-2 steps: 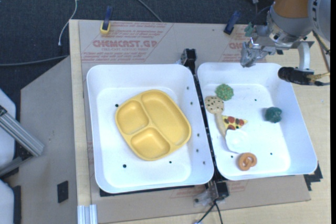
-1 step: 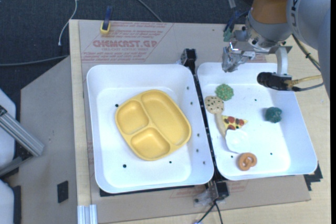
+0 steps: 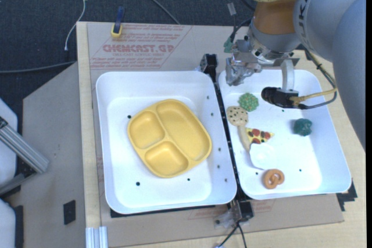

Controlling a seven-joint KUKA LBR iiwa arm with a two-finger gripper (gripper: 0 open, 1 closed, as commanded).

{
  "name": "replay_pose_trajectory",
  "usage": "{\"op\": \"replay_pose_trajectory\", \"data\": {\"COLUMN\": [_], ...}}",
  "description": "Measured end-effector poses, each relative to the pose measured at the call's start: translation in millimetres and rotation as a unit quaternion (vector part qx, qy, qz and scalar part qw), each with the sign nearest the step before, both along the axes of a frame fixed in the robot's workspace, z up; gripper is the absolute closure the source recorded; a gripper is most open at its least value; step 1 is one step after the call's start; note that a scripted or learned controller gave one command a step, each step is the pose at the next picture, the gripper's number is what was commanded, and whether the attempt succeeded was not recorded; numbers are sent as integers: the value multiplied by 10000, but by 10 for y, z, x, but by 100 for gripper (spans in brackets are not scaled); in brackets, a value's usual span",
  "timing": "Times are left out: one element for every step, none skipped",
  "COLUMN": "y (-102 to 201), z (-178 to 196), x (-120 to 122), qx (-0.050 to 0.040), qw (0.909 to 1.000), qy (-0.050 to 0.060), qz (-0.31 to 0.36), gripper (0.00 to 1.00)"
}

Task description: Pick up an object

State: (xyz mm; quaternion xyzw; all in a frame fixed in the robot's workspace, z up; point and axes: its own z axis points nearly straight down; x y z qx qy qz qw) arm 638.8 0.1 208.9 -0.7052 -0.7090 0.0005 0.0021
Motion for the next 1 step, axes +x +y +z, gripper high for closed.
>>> {"op": "replay_pose_trajectory", "data": {"y": [550], "z": [92], "x": [-166], "qx": [2], "qw": [10000], "qy": [-3], "qz": [3], "gripper": [100]}}
